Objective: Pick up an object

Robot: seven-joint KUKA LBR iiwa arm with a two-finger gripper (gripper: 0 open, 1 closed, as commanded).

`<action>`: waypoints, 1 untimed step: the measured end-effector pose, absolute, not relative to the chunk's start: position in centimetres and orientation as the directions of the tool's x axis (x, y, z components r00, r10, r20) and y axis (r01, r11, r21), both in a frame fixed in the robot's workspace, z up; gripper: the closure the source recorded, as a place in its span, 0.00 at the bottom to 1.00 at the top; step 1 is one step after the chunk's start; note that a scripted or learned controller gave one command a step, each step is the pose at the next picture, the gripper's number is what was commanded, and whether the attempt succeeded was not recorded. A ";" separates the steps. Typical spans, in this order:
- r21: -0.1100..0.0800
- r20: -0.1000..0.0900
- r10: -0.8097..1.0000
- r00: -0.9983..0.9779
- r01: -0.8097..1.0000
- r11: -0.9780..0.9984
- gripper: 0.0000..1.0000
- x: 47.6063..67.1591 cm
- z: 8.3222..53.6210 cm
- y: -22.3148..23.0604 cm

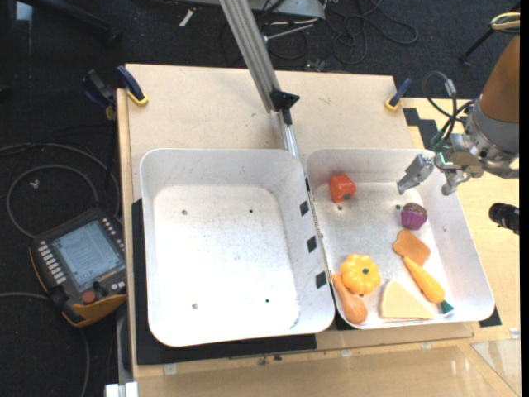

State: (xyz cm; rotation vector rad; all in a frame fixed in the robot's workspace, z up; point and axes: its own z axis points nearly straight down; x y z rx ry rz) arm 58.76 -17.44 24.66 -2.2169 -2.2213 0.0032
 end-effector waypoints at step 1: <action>-0.001 0.000 1.000 -0.003 1.000 0.003 0.00 58.8 24.8 -17.4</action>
